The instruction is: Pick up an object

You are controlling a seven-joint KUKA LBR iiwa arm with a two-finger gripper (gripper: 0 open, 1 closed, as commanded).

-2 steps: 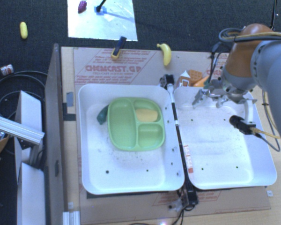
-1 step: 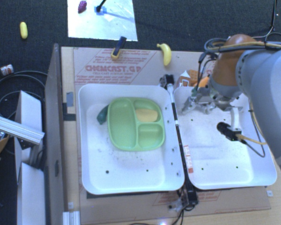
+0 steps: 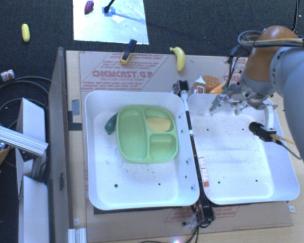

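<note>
While hand [image 3: 219, 104] hovers right bin [image 3: 243, 186], green tray [image 3: 142, 146] fills left.

Green divided tray [image 3: 142, 140] in the left bin [image 3: 101, 186] (yellow piece [image 3: 158, 124] inside), gripper [image 3: 222, 103] over the right bin [image 3: 273, 186].

A robotics lab, by every sign. Two white bins [image 3: 142, 194] on a cardboard-lined bench [image 3: 137, 67], loose cables [image 3: 15, 92] over dark carpet [image 3: 202, 14].
</note>
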